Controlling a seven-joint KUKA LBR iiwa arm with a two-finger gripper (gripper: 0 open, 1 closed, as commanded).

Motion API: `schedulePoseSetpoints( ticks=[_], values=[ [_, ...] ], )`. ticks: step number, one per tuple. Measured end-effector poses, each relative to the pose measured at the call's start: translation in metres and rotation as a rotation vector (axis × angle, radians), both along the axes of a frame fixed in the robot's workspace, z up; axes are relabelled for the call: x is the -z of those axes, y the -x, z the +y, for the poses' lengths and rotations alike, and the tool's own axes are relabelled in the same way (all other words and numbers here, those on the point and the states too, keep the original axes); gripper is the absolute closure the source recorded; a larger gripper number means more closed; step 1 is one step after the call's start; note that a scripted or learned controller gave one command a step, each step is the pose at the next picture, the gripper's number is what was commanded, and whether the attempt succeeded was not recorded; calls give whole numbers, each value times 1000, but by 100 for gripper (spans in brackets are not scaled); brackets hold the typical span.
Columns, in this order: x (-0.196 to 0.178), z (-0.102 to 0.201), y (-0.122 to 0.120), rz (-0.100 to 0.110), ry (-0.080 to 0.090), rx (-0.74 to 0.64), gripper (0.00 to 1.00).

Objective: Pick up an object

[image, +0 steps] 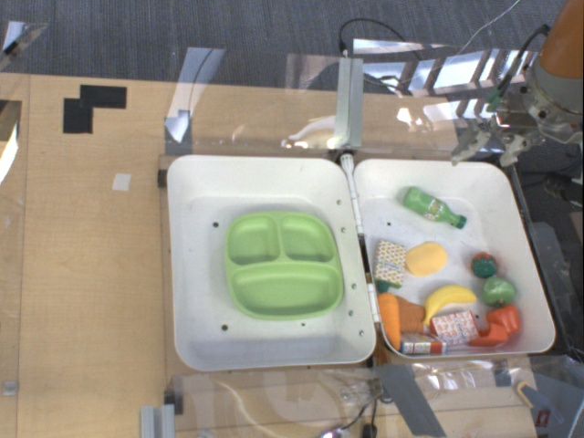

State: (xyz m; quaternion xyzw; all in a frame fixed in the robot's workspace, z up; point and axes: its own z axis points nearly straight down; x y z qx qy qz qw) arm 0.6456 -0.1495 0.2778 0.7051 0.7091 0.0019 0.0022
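Nothing lifted yet — my pincer (481, 144) hangs above the far rim of the right bin (516, 190), whether clenched or released I cannot tell — and the green bottle (432, 206) lies nearest, ungrasped.

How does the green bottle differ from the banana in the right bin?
The bottle is green and straight; the banana is yellow and curved. The bottle lies alone near the bin's far side; the banana sits crowded among other items near the front. Both lie flat in the right bin.
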Motion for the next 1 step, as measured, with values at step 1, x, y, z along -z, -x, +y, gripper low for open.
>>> schedulePoseSetpoints(
  ticks=[1],
  values=[
    [167,55,-23,4,-2,159,0]
  ],
)
